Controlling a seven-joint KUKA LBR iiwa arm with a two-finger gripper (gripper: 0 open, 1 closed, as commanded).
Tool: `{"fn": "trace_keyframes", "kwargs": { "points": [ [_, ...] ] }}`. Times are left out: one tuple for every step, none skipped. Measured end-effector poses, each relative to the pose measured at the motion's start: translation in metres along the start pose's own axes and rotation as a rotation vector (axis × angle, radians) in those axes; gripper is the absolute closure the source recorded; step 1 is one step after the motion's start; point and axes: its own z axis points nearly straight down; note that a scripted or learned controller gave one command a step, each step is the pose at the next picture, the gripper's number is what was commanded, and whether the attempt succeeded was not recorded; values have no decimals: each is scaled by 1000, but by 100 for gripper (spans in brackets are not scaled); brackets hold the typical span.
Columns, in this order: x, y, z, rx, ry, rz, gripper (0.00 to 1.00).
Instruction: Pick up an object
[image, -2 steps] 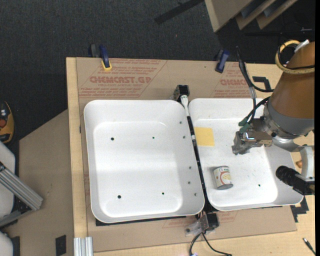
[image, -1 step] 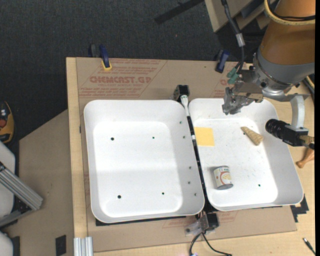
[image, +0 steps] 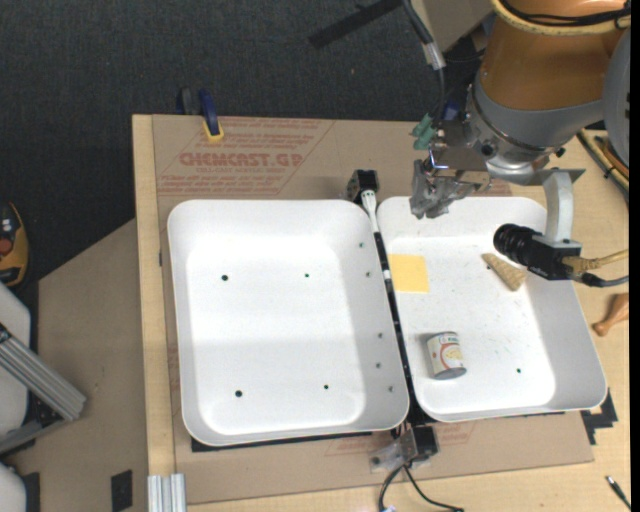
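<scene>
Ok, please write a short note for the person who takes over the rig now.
Gripper: over the far edge of the right bin, with nothing visibly held.
Things, all in the right bin: yellow square by its left wall, small can near the front, tan wedge toward the right.
Done: nothing picked up yet.
Left: choose one thing, grasp it, lift it.

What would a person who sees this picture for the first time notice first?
The large grey arm with its orange band comes in from the upper right, and its gripper hangs over the far left corner of the right bin. In that bin a yellow square lies flat beside the left wall, a small can lies on its side nearer the front, and a tan piece lies towards the right.
</scene>
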Motion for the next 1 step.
{"fn": "trace_keyframes", "kwargs": {
  "points": [
    [58,-10,5,9,0,0,100]
  ]
}}
